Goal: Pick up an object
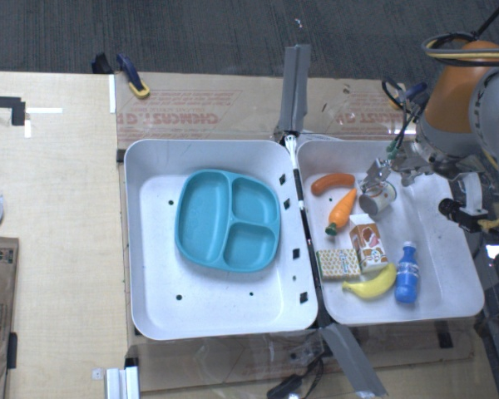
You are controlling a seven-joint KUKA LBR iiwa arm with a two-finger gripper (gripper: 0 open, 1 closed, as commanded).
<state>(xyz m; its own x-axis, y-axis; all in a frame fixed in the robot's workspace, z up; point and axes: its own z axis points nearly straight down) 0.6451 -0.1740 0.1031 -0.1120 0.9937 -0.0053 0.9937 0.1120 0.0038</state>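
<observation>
Hovering in the right bin [449,223], the gripper [377,191], jaw state unclear, sits just beside the carrot [342,209].

One fixed overhead camera, slanted down over both white bins [141,248], arm [466,98] from right.

Enters from the right, grey, orange band [464,90] above the wrist [432,158]. Slants down and leftward, wrist low. Claw [374,191] at the lower left end of the arm, pointing downward. Finger state not discernible at this angle.
</observation>
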